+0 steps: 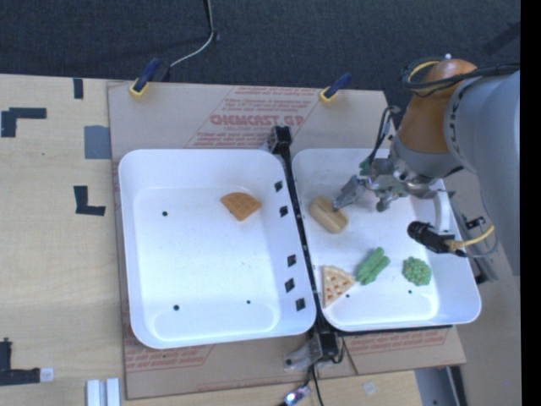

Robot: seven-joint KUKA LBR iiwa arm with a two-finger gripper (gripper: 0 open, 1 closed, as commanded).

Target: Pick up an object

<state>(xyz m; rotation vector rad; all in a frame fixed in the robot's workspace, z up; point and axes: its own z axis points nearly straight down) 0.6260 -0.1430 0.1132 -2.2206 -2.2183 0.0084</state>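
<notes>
In the right bin [448,311] lie a tan bread roll [328,216], a pizza slice [336,283], a green pea pod [372,266] and a green broccoli piece [416,271]. An orange waffle piece [241,205] rests in the left bin [139,252]. My gripper [365,194] hangs over the upper part of the right bin, just right of the bread roll. Its fingers are spread apart with nothing between them.
The two bins meet at a black-clipped divider [292,235]. They sit on a cardboard sheet [245,117] held by blue and yellow clamps [145,78]. A black cable [203,24] runs off the back. The grey arm [473,142] covers the right bin's far right corner.
</notes>
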